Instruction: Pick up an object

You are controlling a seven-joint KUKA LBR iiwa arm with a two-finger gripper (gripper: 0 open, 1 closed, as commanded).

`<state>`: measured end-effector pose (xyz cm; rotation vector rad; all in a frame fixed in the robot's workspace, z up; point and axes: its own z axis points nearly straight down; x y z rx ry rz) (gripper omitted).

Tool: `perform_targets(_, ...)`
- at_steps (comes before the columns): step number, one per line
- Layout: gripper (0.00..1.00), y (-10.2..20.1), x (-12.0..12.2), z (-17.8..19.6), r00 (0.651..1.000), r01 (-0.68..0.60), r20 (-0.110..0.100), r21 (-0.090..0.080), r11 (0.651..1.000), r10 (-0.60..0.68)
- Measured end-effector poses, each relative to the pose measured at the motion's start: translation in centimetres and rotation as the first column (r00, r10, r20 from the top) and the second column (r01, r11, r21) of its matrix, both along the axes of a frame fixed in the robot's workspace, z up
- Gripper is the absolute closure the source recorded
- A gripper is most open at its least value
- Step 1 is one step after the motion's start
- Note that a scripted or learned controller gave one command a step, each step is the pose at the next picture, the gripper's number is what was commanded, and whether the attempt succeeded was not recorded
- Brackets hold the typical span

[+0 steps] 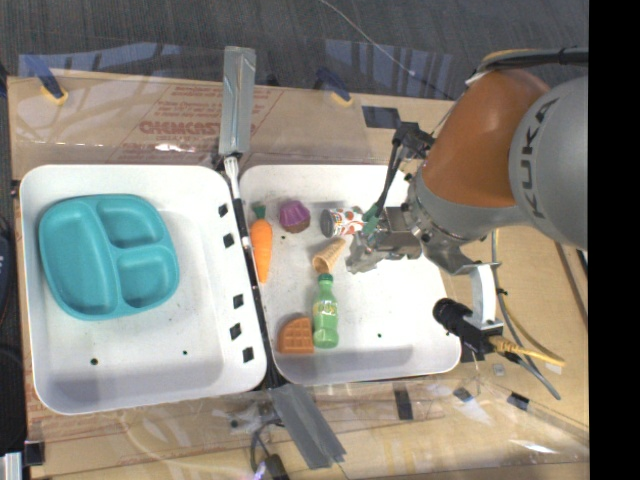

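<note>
Approach phase, nothing grabbed yet as far as I can see. Gripper [362,251] sits low over the right bin [400,358], upper-middle area, just beside the ice-cream cone [328,259] and the small can-like thing [343,222]. Finger state: cannot tell — the wrist and arm body cover most of the tool, and what pokes out is a blur of metal.

Candidates, all in the right bin: cone touching or nearly touching the gripper tip, can just above it, purple lump [294,215] further left, carrot [261,249] along the left wall, green bottle [325,312] and waffle-looking piece [296,335] lower down, side by side. Left bin [200,368] holds the teal divided tray [108,254], well apart from the action.

Next move, my guess: settle on the cone or the can, centre over one of them, descend, close. The two sit close together, so a sloppy line-up risks nudging both.

Hard to read: whether the tip already contacts the cone; what the can's label is; anything under the arm.
</note>
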<state>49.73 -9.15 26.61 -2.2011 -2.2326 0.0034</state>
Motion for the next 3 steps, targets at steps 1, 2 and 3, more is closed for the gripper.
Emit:
perform_targets(1,1.0,-5.4,-1.5,6.4,1.0,0.01,0.009,-0.004,1.0,-0.01)
perform_targets(2,1.0,-12.1,-2.1,10.8,1.0,0.012,0.008,-0.004,1.0,-0.012)
perform_targets(3,1.0,-4.0,-1.1,2.7,1.0,0.003,0.0,-0.001,1.0,-0.003)
